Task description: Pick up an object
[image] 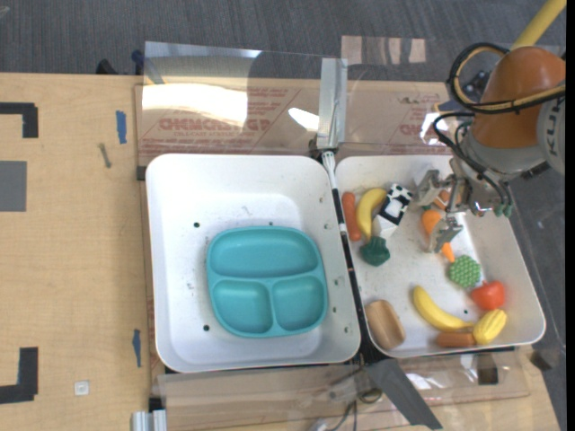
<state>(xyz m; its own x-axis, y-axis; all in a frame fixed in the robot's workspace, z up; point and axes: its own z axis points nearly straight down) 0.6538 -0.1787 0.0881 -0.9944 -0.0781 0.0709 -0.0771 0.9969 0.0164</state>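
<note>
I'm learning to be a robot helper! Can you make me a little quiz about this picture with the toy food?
1. True or false: the teal plate sits in the left bin.
2. How many yellow bananas lie in the right bin? A) one B) two C) four
3. Fill in: the claw hovers over something coloured ______.

Key:
1. True.
2. B: one banana near the divider, another banana nearer the front.
3. Orange: an orange piece lies right under it.

One fixed camera looks down slantwise on both bins (162, 241).
</note>
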